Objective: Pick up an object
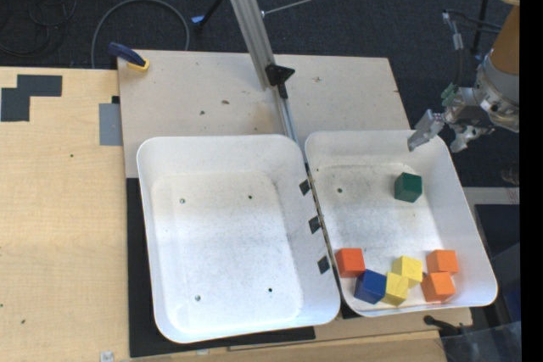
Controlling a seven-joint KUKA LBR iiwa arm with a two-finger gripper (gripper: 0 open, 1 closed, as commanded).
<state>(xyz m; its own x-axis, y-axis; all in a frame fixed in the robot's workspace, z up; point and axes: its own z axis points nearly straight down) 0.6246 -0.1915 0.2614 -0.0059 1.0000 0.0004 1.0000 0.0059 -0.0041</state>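
six small blocks in right bin, green cube alone: likely light, rigid, grip flat sides; gripper above bin's far rim, spread wide, empty.

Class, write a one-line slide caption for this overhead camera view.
Gripper hovers open above the right bin's far corner; green block sits apart from clustered blocks.
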